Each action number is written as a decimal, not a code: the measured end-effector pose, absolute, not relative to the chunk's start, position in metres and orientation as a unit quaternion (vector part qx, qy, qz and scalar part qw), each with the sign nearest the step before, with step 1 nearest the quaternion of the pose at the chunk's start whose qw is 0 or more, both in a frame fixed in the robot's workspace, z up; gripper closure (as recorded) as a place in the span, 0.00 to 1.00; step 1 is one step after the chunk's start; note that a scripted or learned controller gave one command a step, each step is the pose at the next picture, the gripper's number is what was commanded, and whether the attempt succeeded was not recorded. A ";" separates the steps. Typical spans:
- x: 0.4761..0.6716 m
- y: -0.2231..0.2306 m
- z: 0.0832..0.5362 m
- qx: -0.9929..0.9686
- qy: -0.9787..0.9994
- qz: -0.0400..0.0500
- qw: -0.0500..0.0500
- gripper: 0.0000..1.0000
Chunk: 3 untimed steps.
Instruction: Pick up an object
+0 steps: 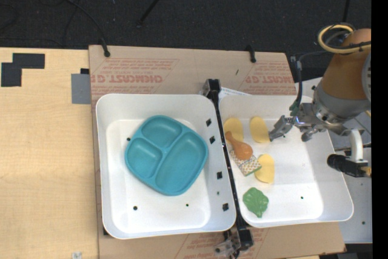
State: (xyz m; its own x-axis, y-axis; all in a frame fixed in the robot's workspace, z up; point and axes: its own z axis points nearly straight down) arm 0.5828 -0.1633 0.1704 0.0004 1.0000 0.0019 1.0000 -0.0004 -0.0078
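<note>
End effector (pixel 293 127): hung over the right bin (pixel 330 206), fingers spread apart, nothing seen between them.
Nearest target: yellow piece (pixel 259 129), lying just at nine o'clock of it.
Long axis: judged twelve-to-six.
Others: orange drumstick (pixel 240 145), green piece (pixel 256 201), farther toward seven o'clock.

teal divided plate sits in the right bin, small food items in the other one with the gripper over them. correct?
Not quite. The camera view shows the teal plate in the left bin, not the right. The rest holds: the small food items, such as the green piece and the yellow pieces, lie in the right bin, with the gripper over it.
</note>
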 end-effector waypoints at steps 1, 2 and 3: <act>0.588 -0.160 0.109 -0.707 -0.707 0.002 0.004 0.00; 0.589 -0.161 0.122 -0.708 -0.706 0.002 0.002 1.00; 0.586 -0.171 0.173 -0.708 -0.706 0.000 -0.001 1.00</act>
State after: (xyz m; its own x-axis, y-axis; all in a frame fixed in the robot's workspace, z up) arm 0.5855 -0.1707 0.1733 0.0018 1.0000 -0.0010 1.0000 -0.0018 0.0019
